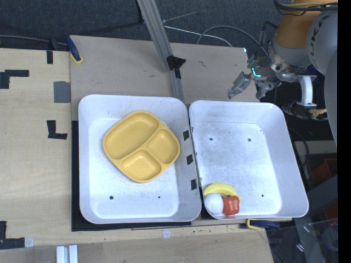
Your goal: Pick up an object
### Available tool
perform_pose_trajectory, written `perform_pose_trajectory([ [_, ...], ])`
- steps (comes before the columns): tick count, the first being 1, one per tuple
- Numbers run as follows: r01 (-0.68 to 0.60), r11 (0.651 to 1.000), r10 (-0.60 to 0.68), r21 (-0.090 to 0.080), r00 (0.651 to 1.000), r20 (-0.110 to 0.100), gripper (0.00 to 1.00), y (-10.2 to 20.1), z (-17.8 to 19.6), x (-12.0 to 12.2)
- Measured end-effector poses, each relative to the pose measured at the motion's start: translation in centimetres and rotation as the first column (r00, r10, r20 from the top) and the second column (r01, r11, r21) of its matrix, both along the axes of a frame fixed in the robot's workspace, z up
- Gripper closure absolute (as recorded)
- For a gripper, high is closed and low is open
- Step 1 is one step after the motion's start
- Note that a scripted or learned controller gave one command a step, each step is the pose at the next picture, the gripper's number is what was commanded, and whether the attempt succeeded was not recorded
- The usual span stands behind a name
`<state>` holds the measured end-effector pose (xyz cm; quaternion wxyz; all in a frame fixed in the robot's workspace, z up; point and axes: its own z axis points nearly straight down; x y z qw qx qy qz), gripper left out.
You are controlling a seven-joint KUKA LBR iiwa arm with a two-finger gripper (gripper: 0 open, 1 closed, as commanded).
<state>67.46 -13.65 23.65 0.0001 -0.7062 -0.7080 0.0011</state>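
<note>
a pale wooden bench (33, 147) carries two shallow white plastic bins side by side, the left bin (90, 163) holding a yellow three-compartment plastic tray (141, 146) that lies flat near its middle. in the right bin (274, 147), tucked into the near left corner, a small yellow, white and red toy (222, 199) rests against the wall. the two-finger gripper (249, 86) hovers above the bench just beyond the right bin's far edge, well apart from the toy, its fingers spread apart with nothing between them.
</note>
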Motion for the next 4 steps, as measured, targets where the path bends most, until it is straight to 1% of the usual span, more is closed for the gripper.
perform_pose_trajectory([
  [1,0.001,1.000,-0.001,0.000,1.000,-0.004,0.00,-0.3,-4.9,-0.9],
  [2,0.000,1.000,0.000,0.000,1.000,-0.004,0.00,-0.3,-9.7,-0.1],
  [3,0.002,1.000,-0.002,-0.001,1.000,-0.012,0.00,-0.4,-14.8,-0.3],
  [4,0.001,1.000,-0.001,-0.001,1.000,-0.013,1.00,-0.4,-13.7,-0.3],
])
